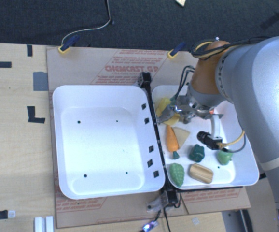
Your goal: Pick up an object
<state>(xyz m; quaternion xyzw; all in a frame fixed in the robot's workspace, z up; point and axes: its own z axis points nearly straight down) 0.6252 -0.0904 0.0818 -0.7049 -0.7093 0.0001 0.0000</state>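
Objects not lifted yet from what I see: carrot (172, 138), green piece (176, 173) and tan block (201, 173) lie in right bin (245, 178), claw (171, 111) low by yellow piece (162, 105), grip state unreadable.

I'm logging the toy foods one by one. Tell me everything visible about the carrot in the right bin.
The carrot is a small orange cone that looks like smooth plastic, with a dark green stub at its narrow lower end. It lies flat on the right bin floor near the divider, pointing down the view. Its upper side meets a pale yellow wedge. The claw hangs just above it.
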